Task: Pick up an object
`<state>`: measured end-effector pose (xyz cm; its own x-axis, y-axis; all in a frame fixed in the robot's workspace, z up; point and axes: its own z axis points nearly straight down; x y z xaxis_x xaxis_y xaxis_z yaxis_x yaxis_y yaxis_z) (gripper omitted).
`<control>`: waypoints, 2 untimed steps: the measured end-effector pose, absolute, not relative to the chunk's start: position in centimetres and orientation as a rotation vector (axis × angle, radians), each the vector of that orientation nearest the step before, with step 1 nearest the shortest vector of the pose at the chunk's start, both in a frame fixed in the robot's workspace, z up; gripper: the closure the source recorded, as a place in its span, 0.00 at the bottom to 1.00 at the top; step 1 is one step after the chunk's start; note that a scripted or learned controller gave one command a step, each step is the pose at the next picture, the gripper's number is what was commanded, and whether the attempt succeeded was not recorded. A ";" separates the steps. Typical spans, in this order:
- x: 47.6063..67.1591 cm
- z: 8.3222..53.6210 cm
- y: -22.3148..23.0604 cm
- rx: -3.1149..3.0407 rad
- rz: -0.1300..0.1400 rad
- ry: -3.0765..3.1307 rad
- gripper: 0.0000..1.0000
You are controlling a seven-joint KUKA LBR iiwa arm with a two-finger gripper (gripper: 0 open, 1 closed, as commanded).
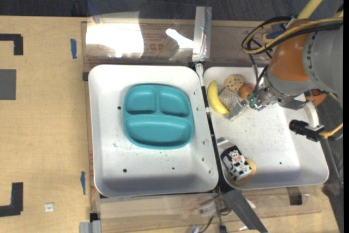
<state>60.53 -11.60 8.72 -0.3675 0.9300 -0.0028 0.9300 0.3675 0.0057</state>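
the yellow curved banana [217, 99] looks light, soft and smooth; take it across its middle. whether the gripper [238, 109] jaws are parted, i cannot tell.

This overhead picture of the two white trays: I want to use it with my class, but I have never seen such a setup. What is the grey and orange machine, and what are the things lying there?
The grey and orange machine is a robot arm, reaching in from the right. One camera fixed above the bench looks down at a slant. At the arm's tip sits a gripper, its two-fingered hand, low in the right bin beside a banana. Whether it holds anything cannot be told here. Behind the banana lie a speckled cookie and a small orange item. Near the front corner lies a black-and-white spotted toy. The left bin holds a teal divided plate. The arm's job is to pick up an object.
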 end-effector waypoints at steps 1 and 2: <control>64.6 8.7 -11.0 1.574 -0.031 2.751 0.00; 64.6 8.7 -11.0 1.573 -0.031 2.751 0.00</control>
<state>64.57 -11.01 8.69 -0.5068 0.8619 0.0140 0.8614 0.5070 -0.0307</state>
